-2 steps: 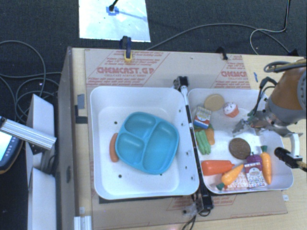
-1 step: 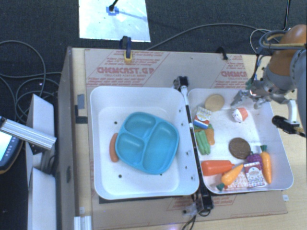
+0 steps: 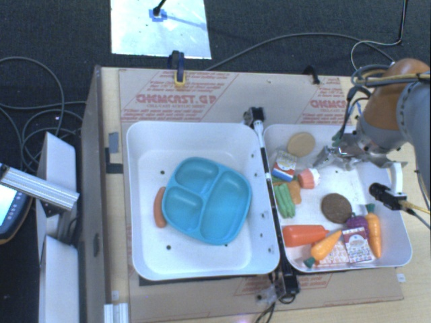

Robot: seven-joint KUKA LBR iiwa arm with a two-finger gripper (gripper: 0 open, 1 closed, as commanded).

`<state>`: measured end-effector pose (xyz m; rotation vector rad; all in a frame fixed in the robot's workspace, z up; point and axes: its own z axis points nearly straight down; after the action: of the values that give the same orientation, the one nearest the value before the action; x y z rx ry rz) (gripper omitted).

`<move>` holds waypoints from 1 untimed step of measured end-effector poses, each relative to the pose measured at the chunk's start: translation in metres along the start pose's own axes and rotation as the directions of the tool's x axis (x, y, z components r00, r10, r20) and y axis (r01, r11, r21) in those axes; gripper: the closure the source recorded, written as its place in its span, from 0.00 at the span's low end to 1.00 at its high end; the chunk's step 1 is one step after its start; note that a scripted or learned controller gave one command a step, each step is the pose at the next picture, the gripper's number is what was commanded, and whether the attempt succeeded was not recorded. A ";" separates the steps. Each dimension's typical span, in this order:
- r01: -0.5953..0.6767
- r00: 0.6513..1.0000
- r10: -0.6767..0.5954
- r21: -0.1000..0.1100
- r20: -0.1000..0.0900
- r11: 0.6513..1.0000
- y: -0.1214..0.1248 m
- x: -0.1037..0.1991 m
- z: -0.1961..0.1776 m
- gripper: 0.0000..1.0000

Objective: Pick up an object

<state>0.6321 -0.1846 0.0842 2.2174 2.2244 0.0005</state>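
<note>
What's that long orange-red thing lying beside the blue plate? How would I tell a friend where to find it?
Start at the left white bin, which holds a blue divided plate. At the plate's left edge lies a toy hot dog sausage, lengthwise on the bin floor. It is that bin's one small item; all the other toy food sits in the right bin.

Two bins sit side by side on the bench. The left bin (image 3: 145,180) holds a tray (image 3: 207,199) at its middle, with a sausage (image 3: 159,207) just left of it. The right bin (image 3: 397,244) holds a cracker (image 3: 301,143) at the far end, a cookie (image 3: 335,207) mid-bin, a pickle (image 3: 284,200) at the left wall, and carrots (image 3: 326,245) and a carton (image 3: 355,242) at the near end.
</note>
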 end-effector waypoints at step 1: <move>-0.003 1.000 0.003 -0.003 0.004 1.000 -0.011 0.076 -0.001 0.00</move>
<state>0.6211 -0.1088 0.0855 2.2169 2.2180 -0.0006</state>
